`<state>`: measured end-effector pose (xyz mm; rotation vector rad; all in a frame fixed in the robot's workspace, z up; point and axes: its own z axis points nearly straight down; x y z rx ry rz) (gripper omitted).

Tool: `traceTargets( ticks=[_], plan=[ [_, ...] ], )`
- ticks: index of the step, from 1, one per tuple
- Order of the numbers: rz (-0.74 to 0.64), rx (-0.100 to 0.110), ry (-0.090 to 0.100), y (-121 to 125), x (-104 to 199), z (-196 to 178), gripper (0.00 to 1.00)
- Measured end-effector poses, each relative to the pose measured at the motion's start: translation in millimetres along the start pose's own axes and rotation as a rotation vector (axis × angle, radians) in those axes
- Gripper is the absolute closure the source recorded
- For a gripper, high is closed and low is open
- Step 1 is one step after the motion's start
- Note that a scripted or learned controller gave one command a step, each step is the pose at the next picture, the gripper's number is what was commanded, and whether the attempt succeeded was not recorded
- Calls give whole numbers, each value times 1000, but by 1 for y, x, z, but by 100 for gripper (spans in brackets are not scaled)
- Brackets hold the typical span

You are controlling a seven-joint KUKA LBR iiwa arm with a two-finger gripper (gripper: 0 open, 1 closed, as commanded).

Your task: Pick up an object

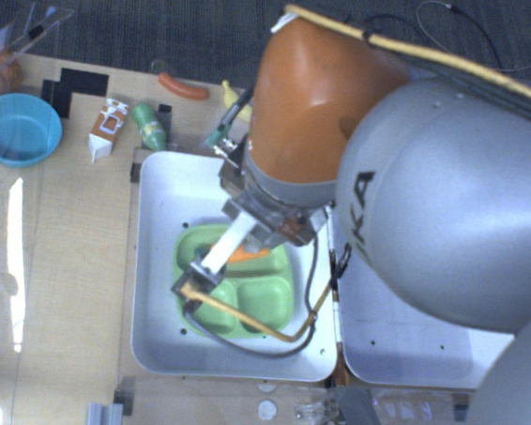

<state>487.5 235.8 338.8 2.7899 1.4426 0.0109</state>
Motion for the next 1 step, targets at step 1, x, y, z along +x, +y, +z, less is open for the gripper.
traceTargets(
  ticks=[1],
  plan=[
    [696,-5,4,4,3,-16,100]
  ],
)
